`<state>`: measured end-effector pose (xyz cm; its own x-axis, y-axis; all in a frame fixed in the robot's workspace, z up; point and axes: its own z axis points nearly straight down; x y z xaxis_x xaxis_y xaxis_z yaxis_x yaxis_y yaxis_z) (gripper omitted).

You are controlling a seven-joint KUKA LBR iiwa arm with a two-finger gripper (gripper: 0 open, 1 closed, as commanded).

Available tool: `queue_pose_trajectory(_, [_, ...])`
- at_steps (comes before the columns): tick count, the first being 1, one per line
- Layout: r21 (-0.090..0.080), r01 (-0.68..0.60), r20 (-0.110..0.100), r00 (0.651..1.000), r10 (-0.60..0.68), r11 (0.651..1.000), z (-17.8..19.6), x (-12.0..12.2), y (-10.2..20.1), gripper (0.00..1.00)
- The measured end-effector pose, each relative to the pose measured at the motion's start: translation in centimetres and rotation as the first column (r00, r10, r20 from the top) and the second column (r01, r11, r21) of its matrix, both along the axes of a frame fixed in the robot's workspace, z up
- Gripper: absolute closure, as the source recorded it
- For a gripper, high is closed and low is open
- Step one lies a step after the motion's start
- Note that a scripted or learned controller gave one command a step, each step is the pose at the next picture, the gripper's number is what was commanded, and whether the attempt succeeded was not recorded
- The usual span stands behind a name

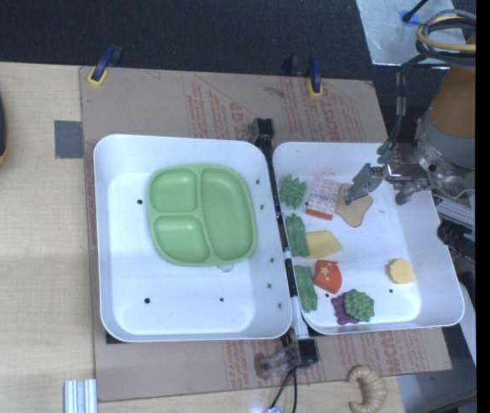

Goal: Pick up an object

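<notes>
While the gripper [381,181] is reaching in over the upper part of the right bin [430,295], its two fingers are spreading apart with nothing between them, one tip hanging just above the tan toy slice [354,211] and near the red-and-white packet [321,197]. Lower in that bin are lying a yellow piece [323,244], a red tomato toy [327,275], a purple-and-green grape bunch [353,306] and a small yellow round [401,271], with green leafy pieces [295,231] lining its left wall. Sitting in the left bin [125,317] is a green divided plate [202,213].
</notes>
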<state>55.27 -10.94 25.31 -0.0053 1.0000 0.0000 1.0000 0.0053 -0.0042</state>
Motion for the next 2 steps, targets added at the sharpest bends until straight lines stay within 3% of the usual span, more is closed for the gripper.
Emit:
queue_pose_trajectory(1, [0.0,0.0,-0.006,1.0,0.0,1.0,-5.7,-0.5,0.1,0.0])
queue_pose_trajectory(2, [-0.003,0.001,0.001,1.0,-0.001,1.0,-10.8,4.6,-3.8,0.0])
